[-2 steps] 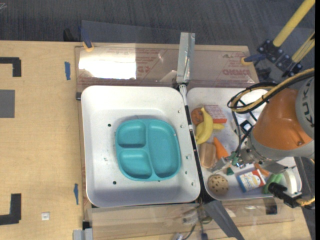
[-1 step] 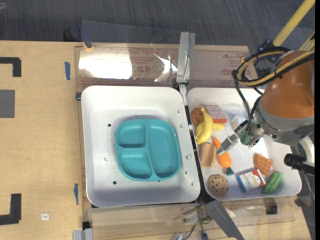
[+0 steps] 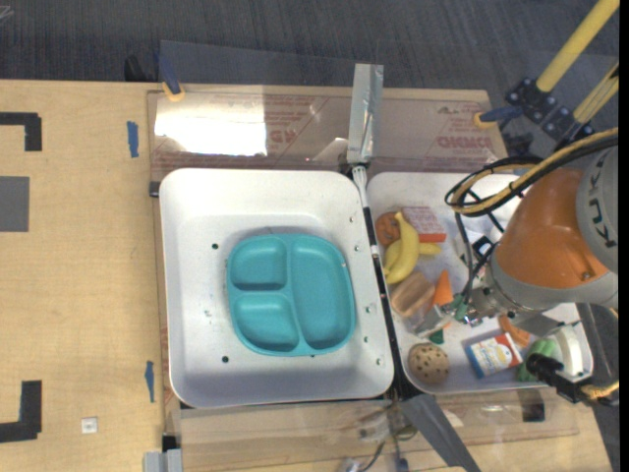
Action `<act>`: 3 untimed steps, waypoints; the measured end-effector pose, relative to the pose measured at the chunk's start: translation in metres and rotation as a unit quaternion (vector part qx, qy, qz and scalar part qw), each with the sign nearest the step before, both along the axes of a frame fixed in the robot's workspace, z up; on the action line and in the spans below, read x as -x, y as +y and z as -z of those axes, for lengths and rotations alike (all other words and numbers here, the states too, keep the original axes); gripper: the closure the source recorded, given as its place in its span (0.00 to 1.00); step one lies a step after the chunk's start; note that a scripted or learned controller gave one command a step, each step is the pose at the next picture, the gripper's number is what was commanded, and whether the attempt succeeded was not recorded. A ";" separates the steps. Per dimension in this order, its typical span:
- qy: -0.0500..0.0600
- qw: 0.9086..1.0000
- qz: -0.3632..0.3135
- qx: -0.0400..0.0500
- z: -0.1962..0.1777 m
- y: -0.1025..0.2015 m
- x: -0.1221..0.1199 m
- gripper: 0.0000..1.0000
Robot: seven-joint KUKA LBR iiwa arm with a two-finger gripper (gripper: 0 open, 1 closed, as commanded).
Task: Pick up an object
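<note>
My gripper (image 3: 470, 309) hangs low over the middle of the right bin (image 3: 432, 187), under the orange-banded wrist. Just to its left lie an orange carrot (image 3: 444, 287) and a brown bread roll (image 3: 413, 294). A yellow banana (image 3: 401, 254) lies further up, beside a small orange-brown fruit (image 3: 389, 227) and a red and white packet (image 3: 426, 226). A speckled brown ball (image 3: 428, 362) rests at the bin's front left. A blue and white carton (image 3: 488, 354) sits just below the gripper. The arm hides much of the bin's right half.
The left bin (image 3: 187, 264) holds a teal divided plate (image 3: 291, 293) in its middle. A green and white object (image 3: 560, 354) peeks out under the arm at the right bin's front right. Clear panels stand behind both bins.
</note>
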State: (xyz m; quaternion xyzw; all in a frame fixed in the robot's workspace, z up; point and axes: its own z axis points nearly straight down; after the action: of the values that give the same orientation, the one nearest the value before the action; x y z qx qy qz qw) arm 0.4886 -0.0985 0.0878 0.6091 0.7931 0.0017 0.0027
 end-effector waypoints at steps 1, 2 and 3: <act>0.001 0.995 -0.098 0.001 -0.043 -0.001 -0.024 0.00; 0.002 0.995 -0.096 0.000 -0.003 -0.001 0.009 0.00; -0.001 0.998 -0.058 0.001 0.000 0.000 -0.050 0.00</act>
State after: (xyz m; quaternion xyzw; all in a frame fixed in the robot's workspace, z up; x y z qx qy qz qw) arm 0.5389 -0.0982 0.0880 0.5617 0.8273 0.0022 0.0042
